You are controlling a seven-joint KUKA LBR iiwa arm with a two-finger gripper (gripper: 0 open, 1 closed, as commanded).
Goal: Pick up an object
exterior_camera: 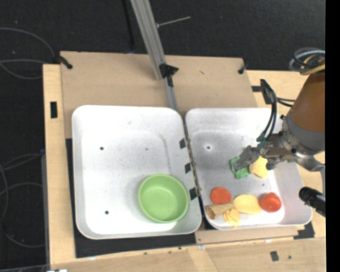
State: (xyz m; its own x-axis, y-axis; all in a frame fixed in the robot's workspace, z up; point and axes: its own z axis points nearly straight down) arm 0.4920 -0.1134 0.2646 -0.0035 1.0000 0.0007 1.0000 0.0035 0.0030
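My arm [309, 115] comes in from the right edge of the frame, and my pincer [250, 162] sits low over the right bin [226, 123], toward its right-middle. Right at its tip lie a small green piece [238, 168] and a pale yellow piece [260, 168]; the green one is on the pincer's left side, the yellow one just right of it and partly under my wrist. Both look to be touching or nearly touching the pincer, but I cannot tell whether either is between the fingers, nor whether the pincer is released or clenched, since the dark parts blur together there. Below the pincer, along the bin's lower edge, a row of things lies apart from it: an orange-red ball [220, 195] at the left, a yellow lump [247, 203] in the middle, a red ball [270, 202] at the right, and a tan and yellow scrap [224, 213] in the lower left corner of the bin. The left bin [113, 135] holds a green bowl [163, 198] near its lower right corner, well apart from my pincer. Both bins rest side by side on the brown surface [204, 67], and a grey pole [150, 35] slants up from between them toward the top of the frame.
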